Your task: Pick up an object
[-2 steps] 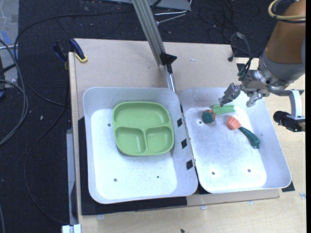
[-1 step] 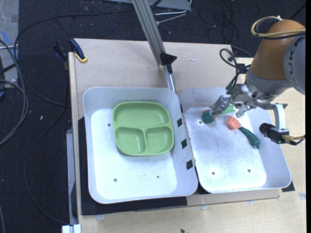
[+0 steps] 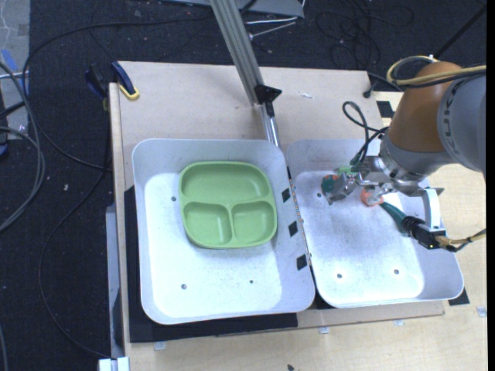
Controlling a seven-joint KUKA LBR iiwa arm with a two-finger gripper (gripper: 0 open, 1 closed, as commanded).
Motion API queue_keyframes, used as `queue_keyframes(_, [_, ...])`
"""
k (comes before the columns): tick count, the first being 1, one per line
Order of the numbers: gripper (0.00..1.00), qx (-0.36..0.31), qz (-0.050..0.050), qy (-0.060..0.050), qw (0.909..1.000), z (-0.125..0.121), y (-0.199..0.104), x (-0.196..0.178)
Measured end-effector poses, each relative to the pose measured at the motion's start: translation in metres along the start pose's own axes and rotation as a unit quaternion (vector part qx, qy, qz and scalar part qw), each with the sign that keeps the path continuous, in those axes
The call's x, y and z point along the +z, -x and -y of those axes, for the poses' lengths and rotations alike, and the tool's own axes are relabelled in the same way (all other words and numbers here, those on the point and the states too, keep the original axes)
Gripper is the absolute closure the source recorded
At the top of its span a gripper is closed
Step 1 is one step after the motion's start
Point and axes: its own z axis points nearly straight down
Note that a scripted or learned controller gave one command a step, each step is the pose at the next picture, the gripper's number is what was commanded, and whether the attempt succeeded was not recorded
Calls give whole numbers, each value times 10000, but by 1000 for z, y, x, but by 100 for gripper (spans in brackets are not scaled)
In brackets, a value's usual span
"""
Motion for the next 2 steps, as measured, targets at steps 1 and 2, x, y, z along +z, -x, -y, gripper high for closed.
queue_keyframes(1, [0, -7, 11, 35, 10000, -1, 0, 48])
queue_keyframes(2, [100, 0, 20, 62, 10000, -2, 1, 34])
